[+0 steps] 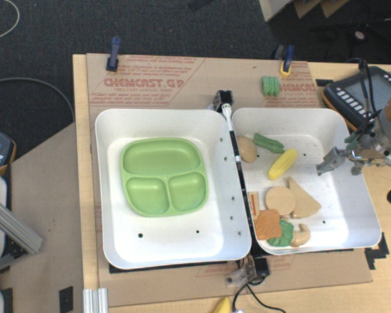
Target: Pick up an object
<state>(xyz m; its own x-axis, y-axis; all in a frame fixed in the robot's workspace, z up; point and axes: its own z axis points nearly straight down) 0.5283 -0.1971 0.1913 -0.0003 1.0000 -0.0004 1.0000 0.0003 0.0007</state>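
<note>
In the right bin [362,201], toys cluster at its left half, leaving bare floor beneath the gripper [331,162]; it hangs at the right wall, grasping nothing, its jaws' state unclear; the corn [282,163] lies nearest, just left.

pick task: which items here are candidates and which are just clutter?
Candidates, in the right bin, near the claw:
- yellow corn
- green pod
- potato-like piece
- tan pieces
- orange piece

Clutter:
- green divided tray in the left bin
- green item on the board behind the bins
- blue clamps
</note>
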